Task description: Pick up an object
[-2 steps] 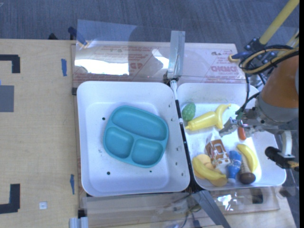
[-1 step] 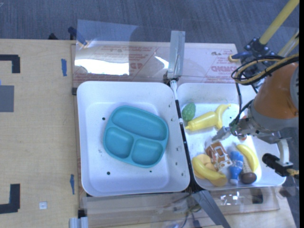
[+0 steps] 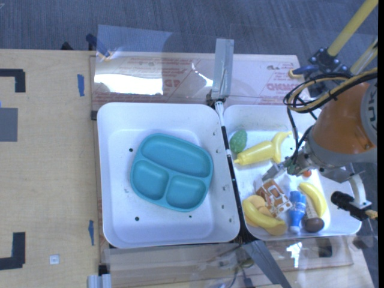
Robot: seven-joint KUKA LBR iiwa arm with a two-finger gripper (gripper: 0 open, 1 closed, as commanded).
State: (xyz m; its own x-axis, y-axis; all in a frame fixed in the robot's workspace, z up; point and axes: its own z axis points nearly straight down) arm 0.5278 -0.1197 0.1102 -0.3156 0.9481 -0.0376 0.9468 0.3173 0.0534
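Observation:
The right white bin point(image 3: 264, 120) holds several objects. A green bumpy piece point(image 3: 239, 140) lies at its left wall, with a yellow squeeze bottle point(image 3: 261, 152) beside it. Nearer the front lie a brown and white packet point(image 3: 273, 195), a yellow banana point(image 3: 261, 215), a small blue bottle point(image 3: 296, 209), a second banana point(image 3: 315, 198) and a dark brown round item point(image 3: 313, 224). My gripper point(image 3: 281, 170) is low in this bin, just right of the squeeze bottle's cap and above the packet. The grey arm with its orange band point(image 3: 342, 128) hides the bin's right part.
The left white bin point(image 3: 114, 161) holds a blue divided plate point(image 3: 172, 171). A clear plastic wall point(image 3: 150, 71) stands behind both bins, with a grey post point(image 3: 222, 65) between them. Black and yellow cables point(image 3: 312, 83) hang near the arm.

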